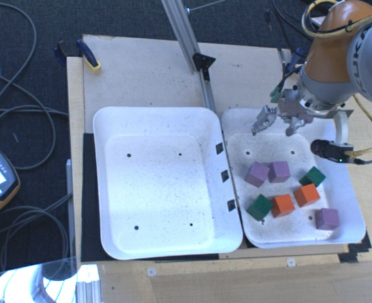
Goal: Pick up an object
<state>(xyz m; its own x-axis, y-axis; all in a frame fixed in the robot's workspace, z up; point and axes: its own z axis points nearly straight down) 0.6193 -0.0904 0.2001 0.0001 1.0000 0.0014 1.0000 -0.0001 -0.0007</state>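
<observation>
We saw the gripper (pixel 277 122), jaws spread and empty, above the right bin's (pixel 356 216) far edge. Nearest lay a purple cube (pixel 257 173), mid-bin; we judged it light, rigid, best pinched across flat sides

We see the claw (pixel 275 124) hanging with fingers spread above the right bin (pixel 346 188), near its far edge; purple, green and orange blocks (pixel 269 172) (seven together) lie below it.
</observation>
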